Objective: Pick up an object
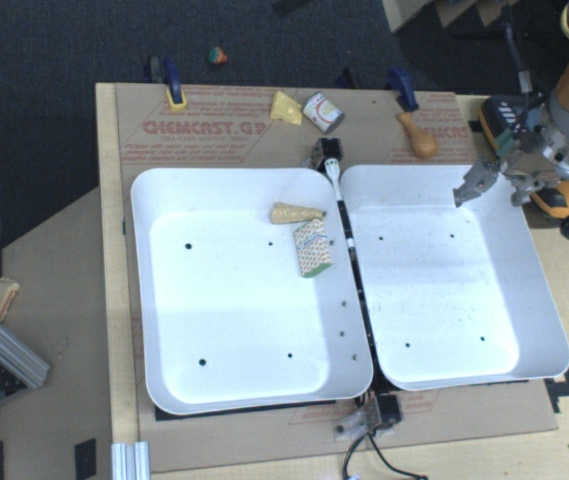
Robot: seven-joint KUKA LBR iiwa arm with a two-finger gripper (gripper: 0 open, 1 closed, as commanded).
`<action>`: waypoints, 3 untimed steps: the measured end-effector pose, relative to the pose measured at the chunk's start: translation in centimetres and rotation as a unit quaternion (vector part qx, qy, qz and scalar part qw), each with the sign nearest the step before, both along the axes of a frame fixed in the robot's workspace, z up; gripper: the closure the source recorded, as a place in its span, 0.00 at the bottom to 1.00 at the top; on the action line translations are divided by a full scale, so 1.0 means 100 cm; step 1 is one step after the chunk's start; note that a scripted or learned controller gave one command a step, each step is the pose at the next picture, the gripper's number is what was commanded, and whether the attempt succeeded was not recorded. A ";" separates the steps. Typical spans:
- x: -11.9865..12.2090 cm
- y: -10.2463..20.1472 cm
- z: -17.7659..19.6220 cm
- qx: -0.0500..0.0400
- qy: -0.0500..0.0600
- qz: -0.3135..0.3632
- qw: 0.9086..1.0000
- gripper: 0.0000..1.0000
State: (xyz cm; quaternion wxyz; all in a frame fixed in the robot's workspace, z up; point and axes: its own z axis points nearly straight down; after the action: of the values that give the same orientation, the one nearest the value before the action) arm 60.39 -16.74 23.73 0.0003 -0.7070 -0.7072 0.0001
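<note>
In the left bin [174, 368], near its upper right corner, lie two objects: a tan, stubby roll [296, 213] and, touching it just below, a small patterned pouch [312, 247]. The right bin [524, 348] holds nothing I can make out. My gripper [491, 190] hangs over the right bin's upper right corner, far right of both objects. Its fingers are spread, with only the white bin floor showing between them.
On the board behind the bins lie a yellow wedge [286, 108], a small white box [323, 112] and a wooden peg-like piece [419, 136]. Blue clamps [174, 86] grip the board's far edge. A small ball [218, 56] rests on the carpet.
</note>
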 end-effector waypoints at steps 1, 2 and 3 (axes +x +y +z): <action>-0.014 0.059 0.204 -0.001 -0.011 0.003 1.000 0.00; -0.031 0.048 0.306 -0.002 -0.008 0.000 1.000 0.00; -0.029 0.049 0.310 -0.002 -0.004 0.000 1.000 1.00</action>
State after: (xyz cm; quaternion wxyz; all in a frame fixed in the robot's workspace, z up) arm 57.45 -11.89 54.70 -0.0039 -0.7067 -0.7075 -0.0012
